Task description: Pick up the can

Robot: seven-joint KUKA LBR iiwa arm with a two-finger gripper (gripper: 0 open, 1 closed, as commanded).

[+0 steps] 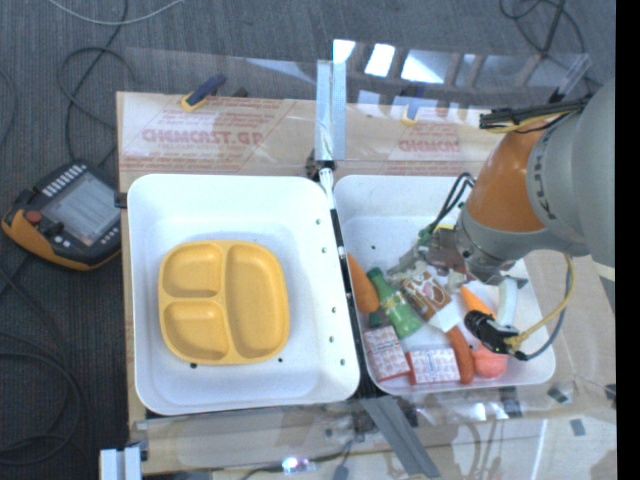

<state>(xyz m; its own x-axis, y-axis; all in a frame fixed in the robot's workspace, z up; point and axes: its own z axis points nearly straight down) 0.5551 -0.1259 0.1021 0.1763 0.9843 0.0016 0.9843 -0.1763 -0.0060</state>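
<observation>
The can [428,293], brown and white with a printed label, lies on its side in the middle of the right bin [380,218], among other food items. My gripper [428,258] reaches in from the right under the orange-banded wrist and hangs low just behind the can, close to its upper end. The wrist hides part of the gripper, and nothing shows between it and the can.
Around the can lie a green bottle [398,311], a carrot [361,283], two red-and-white packets [386,353], a red sausage [460,354] and an orange piece [490,362]. The left bin [150,368] holds a yellow divided plate [225,301]. A pendant [65,216] sits on the floor to the left.
</observation>
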